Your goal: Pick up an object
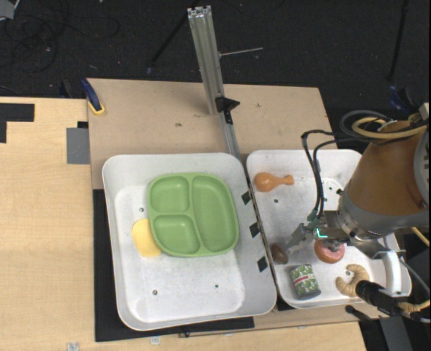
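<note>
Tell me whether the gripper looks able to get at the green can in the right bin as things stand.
Probably yes. The green can lies uncovered near the front of the right bin, with free space around it, and the gripper hangs just above and behind it, so a short move forward should do.

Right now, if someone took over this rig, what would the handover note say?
Tool: low in the right bin, among the objects; whether it is open or shut cannot be told, and nothing is seen held.
Right bin: orange pear-shaped toy at the far end, small brown piece by the left wall, red round object just right of the tool, green-labelled can near the front, tan curved piece at the front right.
Left bin: green divided tray with a yellow object at its left edge.
Done: arm is down over the right bin.
Left: grasp and lift one object.
</note>
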